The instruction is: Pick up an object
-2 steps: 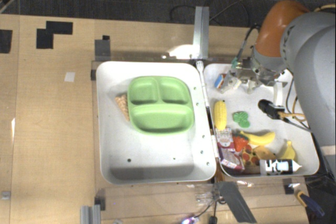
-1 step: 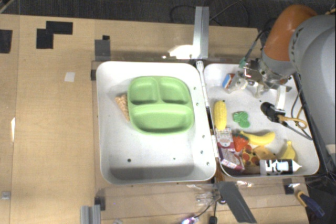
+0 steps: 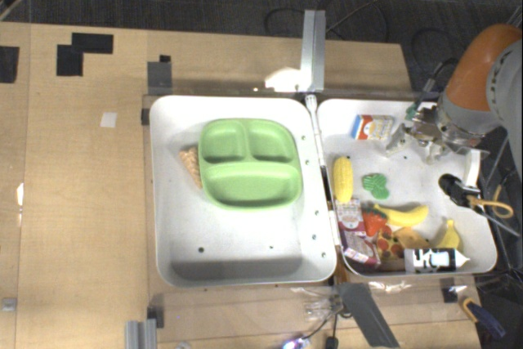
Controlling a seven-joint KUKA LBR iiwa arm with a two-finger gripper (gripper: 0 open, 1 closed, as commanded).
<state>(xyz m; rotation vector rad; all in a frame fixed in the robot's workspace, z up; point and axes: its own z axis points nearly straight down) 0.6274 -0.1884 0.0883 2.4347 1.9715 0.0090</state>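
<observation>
camera view has the end effector [image 3: 426,135] hanging over the back of the right bin [image 3: 482,257], close to a small red-and-white packet [image 3: 373,127]; whether it's spread or closed, can't tell, and nothing is visibly in its grip. corn cob [image 3: 344,178], banana [image 3: 406,215] and green piece [image 3: 375,185] lie below. left bin [image 3: 176,241] carries a green tray [image 3: 248,161].

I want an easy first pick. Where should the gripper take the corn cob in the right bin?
Probably across the middle of the corn cob, coming straight down, fingers closing on its long sides. It lies flat, pointing away from the camera, beside the bin wall, so the left finger has little room.
</observation>
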